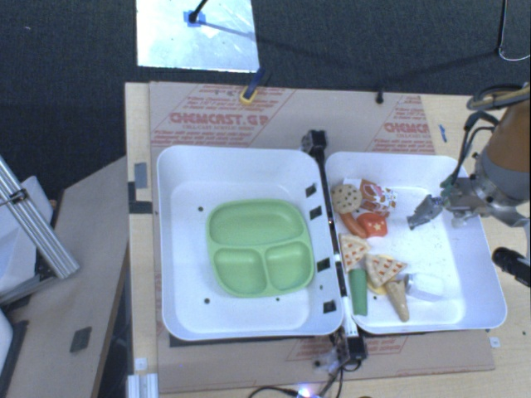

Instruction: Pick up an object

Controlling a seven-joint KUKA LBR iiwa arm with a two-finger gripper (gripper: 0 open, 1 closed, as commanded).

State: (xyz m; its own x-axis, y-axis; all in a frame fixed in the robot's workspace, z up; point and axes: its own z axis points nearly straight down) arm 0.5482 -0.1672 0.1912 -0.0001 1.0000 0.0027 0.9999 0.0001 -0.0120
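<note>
Over the right bin: my claw (421, 213) hangs at its 2 o'clock.
Claw state: fingers look slightly spread, pinching nothing.
Nearest target: red toy (372, 223), toward 9 o'clock of me, touching the cookie (345, 197).
Its long axis: roughly 3-to-9.
Bin: right bin (474, 305).

Dark blue-grey carpet (66, 40) is seen beyond the bench's far edge. A shiny silver sheet (197, 25) is laid on it near the far left corner. The bench (139, 123) is surfaced in pale wood, overlaid with printed cardboard (332, 110).
</note>
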